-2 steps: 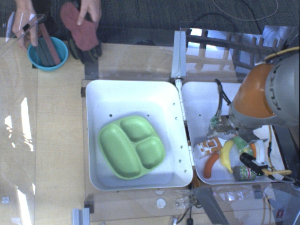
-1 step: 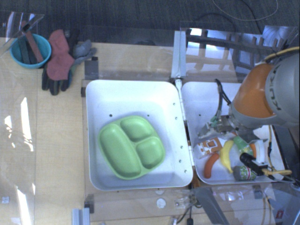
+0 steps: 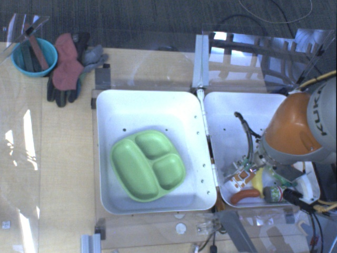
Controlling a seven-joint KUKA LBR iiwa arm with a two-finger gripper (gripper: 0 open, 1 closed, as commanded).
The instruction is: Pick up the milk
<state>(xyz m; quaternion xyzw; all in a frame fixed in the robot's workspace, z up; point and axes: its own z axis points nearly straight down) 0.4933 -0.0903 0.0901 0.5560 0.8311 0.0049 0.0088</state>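
Note:
The milk (image 3: 240, 179), a small white carton with orange-brown print, lies near the front left of the right bin (image 3: 226, 115). It is packed in with other toy food. The arm's orange wrist band (image 3: 295, 128) hangs over the right half of this bin. Below it, my gripper (image 3: 256, 159) reaches down into the pile, just above and to the right of the milk. The wrist hides most of the gripper, and I see nothing held in it.
Beside the milk lie a red sausage (image 3: 245, 196), a yellow banana piece (image 3: 258, 179), a dark can (image 3: 274, 194) and a small green item (image 3: 243, 165). A black cable (image 3: 243, 124) curves across the right bin. The left bin (image 3: 110, 115) holds a green divided plate (image 3: 148, 164).

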